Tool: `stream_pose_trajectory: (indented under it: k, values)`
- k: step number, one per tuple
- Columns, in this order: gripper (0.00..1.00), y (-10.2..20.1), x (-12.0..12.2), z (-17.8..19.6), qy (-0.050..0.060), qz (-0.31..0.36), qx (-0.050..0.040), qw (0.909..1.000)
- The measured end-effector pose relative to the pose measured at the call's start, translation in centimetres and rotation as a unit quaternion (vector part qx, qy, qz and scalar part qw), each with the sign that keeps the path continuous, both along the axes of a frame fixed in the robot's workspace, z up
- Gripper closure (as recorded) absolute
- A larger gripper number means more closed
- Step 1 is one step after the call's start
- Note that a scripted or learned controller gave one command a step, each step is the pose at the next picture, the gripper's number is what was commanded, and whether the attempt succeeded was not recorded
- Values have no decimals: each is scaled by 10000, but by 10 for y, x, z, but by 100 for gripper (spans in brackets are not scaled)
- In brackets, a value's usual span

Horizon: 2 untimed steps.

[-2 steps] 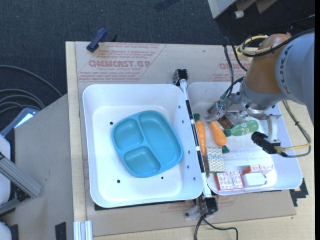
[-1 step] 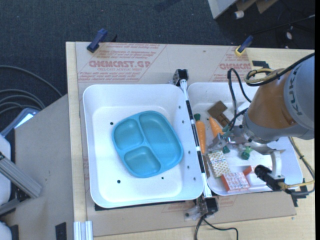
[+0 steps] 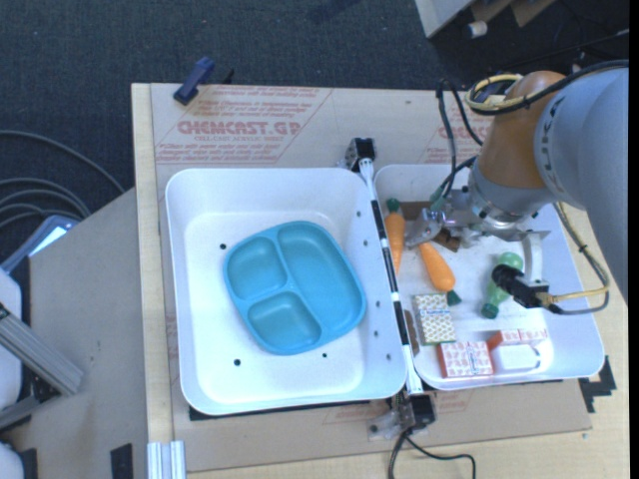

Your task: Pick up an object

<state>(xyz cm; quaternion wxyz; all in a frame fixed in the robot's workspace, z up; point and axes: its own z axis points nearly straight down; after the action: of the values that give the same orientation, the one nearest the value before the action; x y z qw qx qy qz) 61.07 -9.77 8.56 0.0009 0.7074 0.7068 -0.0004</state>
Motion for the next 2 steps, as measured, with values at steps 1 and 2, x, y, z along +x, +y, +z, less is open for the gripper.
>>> stream_pose_trajectory:
  k: [1, 2]
  values:
    - [0, 3, -46, -1, 17, 0, 14, 10000]
    - [100, 4, -46, 9, 12, -2, 16, 10000]
